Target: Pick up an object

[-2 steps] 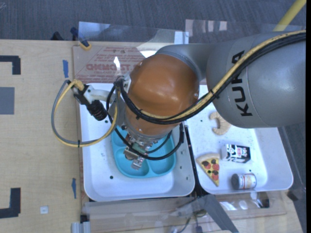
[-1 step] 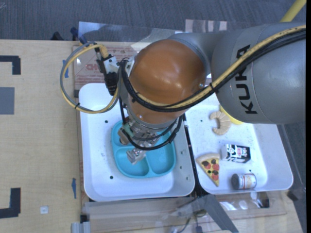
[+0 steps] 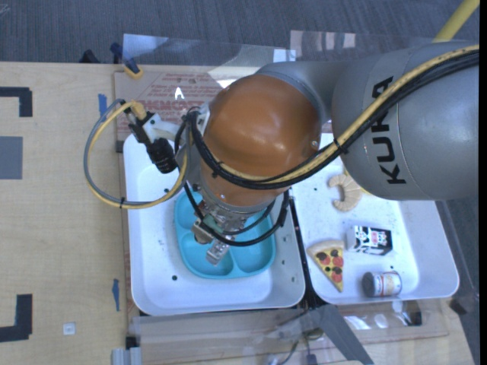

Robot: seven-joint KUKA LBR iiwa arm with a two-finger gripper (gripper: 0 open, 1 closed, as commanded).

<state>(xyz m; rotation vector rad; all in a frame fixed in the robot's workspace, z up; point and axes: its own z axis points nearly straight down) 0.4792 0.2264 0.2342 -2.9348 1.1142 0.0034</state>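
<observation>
- The big grey robot arm (image 3: 396,120) with the round orange band (image 3: 262,135) comes in from the right and hangs over the left shallow white bin (image 3: 148,280).
- Its metal end effector (image 3: 213,245) points down, right over a light blue plastic tray with sections (image 3: 243,261) that lies in the left bin.
- You cannot tell if the end effector is apart, together, or clamped on something.
- The blue tray sits near the right wall of its bin, with bare white floor on its left and in front.
- The right white bin (image 3: 445,272) holds a toy pizza slice (image 3: 329,263), a small black and white carton (image 3: 370,239), a little silver can lying on its side (image 3: 381,284) and a tan curved piece (image 3: 348,192).
- The pizza slice is close to the left wall of that bin, and the can is near the front edge.
- A looping yellow and black cable (image 3: 99,166) hangs out past the left bin's edge over the pale wooden desk (image 3: 53,242).
</observation>
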